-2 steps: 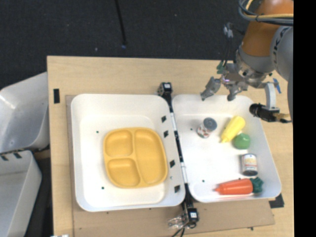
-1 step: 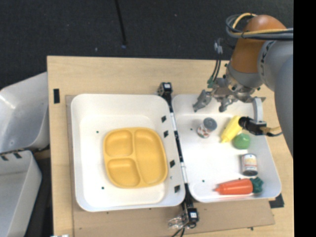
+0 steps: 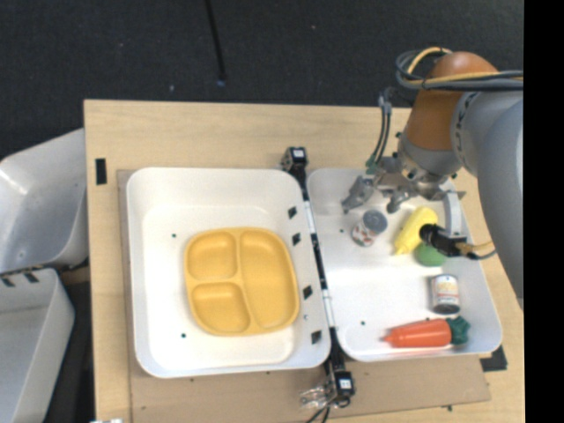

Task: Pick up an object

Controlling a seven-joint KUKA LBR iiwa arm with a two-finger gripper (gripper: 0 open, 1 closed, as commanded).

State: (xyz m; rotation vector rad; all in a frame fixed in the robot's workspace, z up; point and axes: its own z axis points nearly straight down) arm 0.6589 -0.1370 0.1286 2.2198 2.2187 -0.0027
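The grey two-finger gripper [image 3: 374, 208] hung spread and holding nothing over the right white plastic bin [image 3: 352, 311], just above a small round grey-capped object [image 3: 369, 226], so nothing was yet lifted.

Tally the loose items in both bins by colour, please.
Yellow: 2, divided tray, banana
Orange: 1, carrot
Green: 1, round item
Grey/dark: 2, small can, small round piece
Total: 6

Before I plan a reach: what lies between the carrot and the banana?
In the camera view, a small can stands between carrot and banana.
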